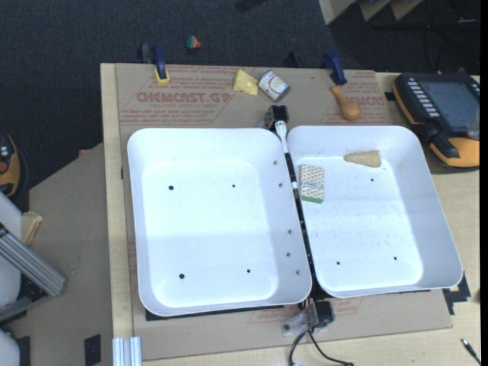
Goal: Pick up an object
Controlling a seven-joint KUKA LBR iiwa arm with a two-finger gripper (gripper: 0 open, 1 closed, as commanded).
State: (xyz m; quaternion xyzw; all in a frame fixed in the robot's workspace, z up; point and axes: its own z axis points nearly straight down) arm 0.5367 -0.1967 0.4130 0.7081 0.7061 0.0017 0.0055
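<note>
- Left bin [152,227]: holds no candidates.
- Patterned block [312,183] lies in right bin [427,227], against the left wall; risk: a finger fouls the wall.
- Tan piece [363,158] near back rim, flat; likely slips.
- Jaw state: cannot tell.

One fixed camera looks down at a slant on both white bins [145,204] from above.
</note>
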